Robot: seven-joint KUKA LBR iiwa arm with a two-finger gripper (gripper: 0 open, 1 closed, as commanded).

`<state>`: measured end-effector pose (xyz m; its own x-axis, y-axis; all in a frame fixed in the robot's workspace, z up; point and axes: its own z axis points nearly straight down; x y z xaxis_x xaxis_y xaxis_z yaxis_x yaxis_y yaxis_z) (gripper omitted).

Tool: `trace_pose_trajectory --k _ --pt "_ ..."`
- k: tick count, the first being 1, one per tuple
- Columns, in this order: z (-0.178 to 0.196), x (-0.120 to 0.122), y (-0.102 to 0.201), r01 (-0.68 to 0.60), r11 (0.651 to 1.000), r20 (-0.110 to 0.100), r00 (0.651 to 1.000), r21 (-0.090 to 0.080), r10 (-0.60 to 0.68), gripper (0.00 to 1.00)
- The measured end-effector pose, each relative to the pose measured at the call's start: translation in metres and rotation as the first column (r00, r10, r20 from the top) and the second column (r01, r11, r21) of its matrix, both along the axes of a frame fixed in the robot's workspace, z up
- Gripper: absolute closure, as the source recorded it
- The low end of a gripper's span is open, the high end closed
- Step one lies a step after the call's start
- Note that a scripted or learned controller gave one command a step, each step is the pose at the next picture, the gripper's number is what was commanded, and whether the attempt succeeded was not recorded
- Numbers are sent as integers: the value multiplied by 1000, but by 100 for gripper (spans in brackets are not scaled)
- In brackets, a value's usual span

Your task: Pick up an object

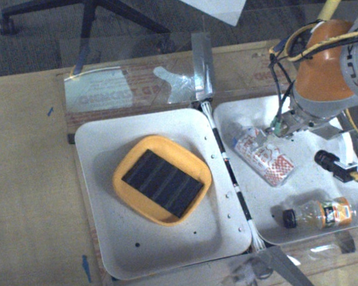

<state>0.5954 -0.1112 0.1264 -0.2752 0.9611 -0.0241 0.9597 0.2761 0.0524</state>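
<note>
While the bench (26,197) carries two white bins side by side, the left bin (116,253) holds one thing: a yellow dish (136,203) with a black ribbed pad (163,183) in it, lying near the middle. In the right bin (306,183) the arm (323,72) reaches in from the far right corner. A crinkled packet (265,155) printed in red and white lies slantwise in that bin's left half, towards the far side. A bottle (318,214) with a black cap and orange label lies on its side along the near wall. At the packet's far right end sits the gripper (283,127), touching it or just beside it; whether it is open or closed cannot be told.
</note>
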Motion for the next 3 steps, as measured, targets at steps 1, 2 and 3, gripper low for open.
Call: trace_pose_trajectory --k 1,2,3 --pt "0 27 3 -117 993 18 993 -13 118 0" --pt "0 27 3 -131 991 14 991 -12 131 0" --pt "0 27 3 -139 990 14 990 -13 139 0"
